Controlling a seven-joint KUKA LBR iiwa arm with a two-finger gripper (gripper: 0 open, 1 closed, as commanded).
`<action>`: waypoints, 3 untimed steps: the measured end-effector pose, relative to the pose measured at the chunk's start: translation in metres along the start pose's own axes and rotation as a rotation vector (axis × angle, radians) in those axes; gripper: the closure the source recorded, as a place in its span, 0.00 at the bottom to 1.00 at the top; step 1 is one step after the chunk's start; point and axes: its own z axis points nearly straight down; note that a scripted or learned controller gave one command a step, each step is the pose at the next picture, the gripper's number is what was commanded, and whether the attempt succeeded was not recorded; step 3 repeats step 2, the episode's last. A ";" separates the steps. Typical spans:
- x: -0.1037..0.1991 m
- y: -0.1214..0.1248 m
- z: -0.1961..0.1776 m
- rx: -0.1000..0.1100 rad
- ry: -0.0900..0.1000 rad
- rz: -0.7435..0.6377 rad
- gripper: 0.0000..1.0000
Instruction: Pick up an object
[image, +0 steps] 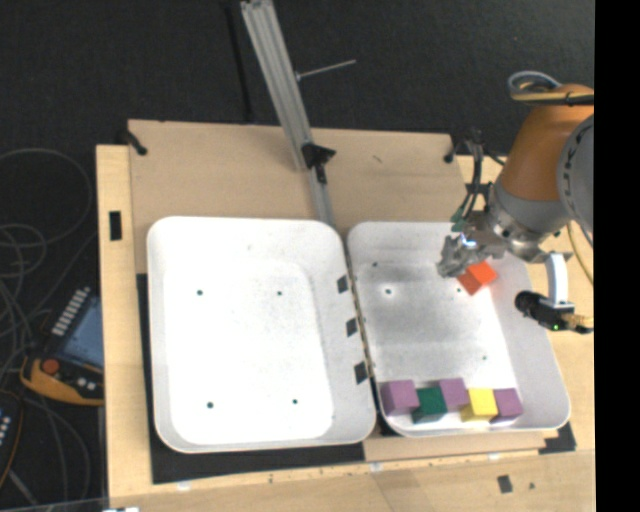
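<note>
In the right bin (520, 395), near its upper right, lies a small orange-red block (481, 276). My gripper (458, 257) hangs directly at the block's upper left edge and covers part of it. Whether it touches the block is hidden from this angle. Along the bin's front wall sits a row of small blocks: a purple one (400, 395), a green one (431, 403), another purple one (455, 391), a yellow one (484, 402) and a third purple one (507, 402).
The left bin (165, 300) lies beside the right one, joined by small clips along the shared edge. A slanted metal rail (290, 105) rises from the back of the bench. A black fitting (540, 308) sits by the right bin's right rim.
</note>
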 end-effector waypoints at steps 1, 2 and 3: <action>0.027 -0.024 -0.024 -0.003 0.003 -0.005 1.00; -0.013 -0.076 -0.027 -0.001 0.000 0.003 1.00; -0.013 -0.076 -0.027 -0.001 0.000 0.003 1.00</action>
